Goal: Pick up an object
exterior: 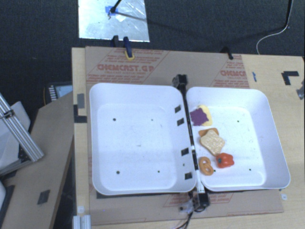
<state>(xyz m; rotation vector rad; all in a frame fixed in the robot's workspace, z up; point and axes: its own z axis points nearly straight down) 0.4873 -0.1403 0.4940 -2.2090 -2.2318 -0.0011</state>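
Though the worktop (57, 128) is pale wood, most of it lies under a brown cardboard sheet (157, 63) printed in red with "CHEMCAST GP" at its far left. The same print repeats at the far right, too tilted to read fully. On the sheet two white bins sit side by side, touching along a black clipped seam. The left bin (97, 128) is the larger in view, and the right bin (267, 142) carries all the small things. Beyond the sheet, on the dark floor, lies a shiny silver square (95, 18).

Four toy foods sit in a row along the right bin's left wall. From largest down, a tan bread slice (212, 141) lies mid-row. A purple piece with a yellow edge (199, 116) lies just beyond it on the far side. A red pepper (225, 160) sits near the bread's near side. A small orange pretzel (206, 166) lies just left of the pepper.

How the jaws stand, and where they are relative to these foods, cannot be told.
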